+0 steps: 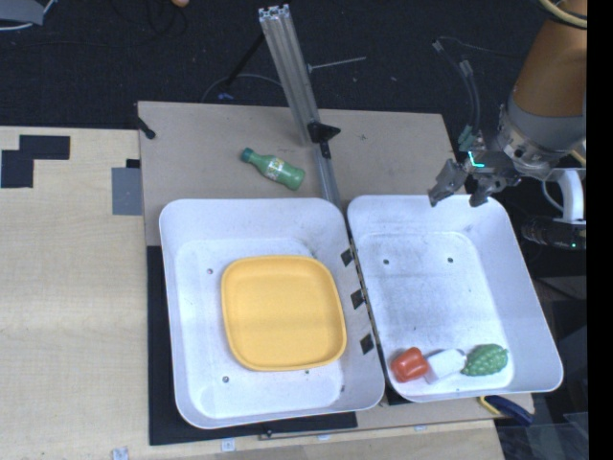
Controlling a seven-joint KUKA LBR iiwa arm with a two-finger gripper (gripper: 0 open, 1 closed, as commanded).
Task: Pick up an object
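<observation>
Looks down from above at a slant, fixed over the tan board tabletop [383, 151], taking in both shallow white plastic bins: left bin [192, 257] and right bin [517, 286], side by side and touching along the middle. Sits far enough back to frame both bins whole, plus the pale wood-grain surface [67, 305] at left and the dark cable-strewn floor [144, 46] along the top. Faces so that the far edge of the tabletop runs across the upper third. Catches the grey arm with its orange band [556, 75] entering at upper right, cut off by the frame edge.
</observation>
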